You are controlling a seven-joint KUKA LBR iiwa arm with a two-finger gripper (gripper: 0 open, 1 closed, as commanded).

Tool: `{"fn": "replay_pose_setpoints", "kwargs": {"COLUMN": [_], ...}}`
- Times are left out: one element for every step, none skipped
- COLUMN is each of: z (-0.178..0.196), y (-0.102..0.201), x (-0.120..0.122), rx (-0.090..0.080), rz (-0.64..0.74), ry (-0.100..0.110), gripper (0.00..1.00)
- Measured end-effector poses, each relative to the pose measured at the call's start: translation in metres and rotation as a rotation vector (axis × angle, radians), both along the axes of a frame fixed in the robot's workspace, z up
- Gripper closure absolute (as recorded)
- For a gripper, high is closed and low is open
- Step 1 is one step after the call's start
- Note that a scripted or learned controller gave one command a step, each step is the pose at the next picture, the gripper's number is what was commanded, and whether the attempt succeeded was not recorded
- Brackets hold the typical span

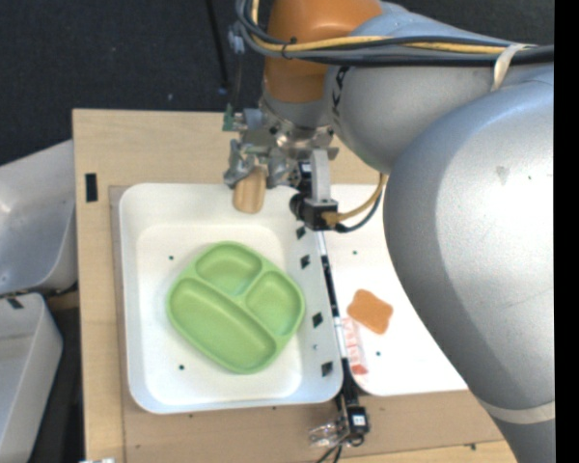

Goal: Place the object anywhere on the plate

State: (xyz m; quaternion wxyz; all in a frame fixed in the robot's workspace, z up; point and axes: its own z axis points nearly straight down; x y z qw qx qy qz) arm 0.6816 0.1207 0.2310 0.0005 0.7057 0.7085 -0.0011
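A light wooden bench [96, 287] sits on a dark floor, and it holds two shallow white bins side by side.

Closest to the camera, at the front edge of the bench, is a small tangle of clear and black wires [336, 430]. Just behind it is the left bin [135, 355]. A green plate [235, 305] with three sections lies flat in the middle of this bin, turned a bit at an angle. The plate has nothing on it.

To the right is the right bin [405, 365]. A flat orange piece [371, 311] with rounded corners lies in it, close to the wall between the two bins. A thin black strip [320, 287] runs along that wall, with a red and white label [353, 347] near its front end.

Farther back, the gripper [251, 183] hangs over the back rim of the left bin. A tan, stubby object [249, 193], a bit like a cork, sits between its fingers, so the gripper is holding it. The object is behind the plate, well apart from it and not over it.

The big grey arm [463, 172] fills the right side, with its orange band [314, 27] at the very back.
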Motion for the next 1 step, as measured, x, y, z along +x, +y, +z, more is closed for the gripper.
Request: {"fn": "replay_pose_setpoints", "kwargs": {"z": [0.0011], "y": [-0.0001], "x": [0.0], "rx": [0.0], "rz": [0.0], "ry": [-0.001], "gripper": [0.0]}}
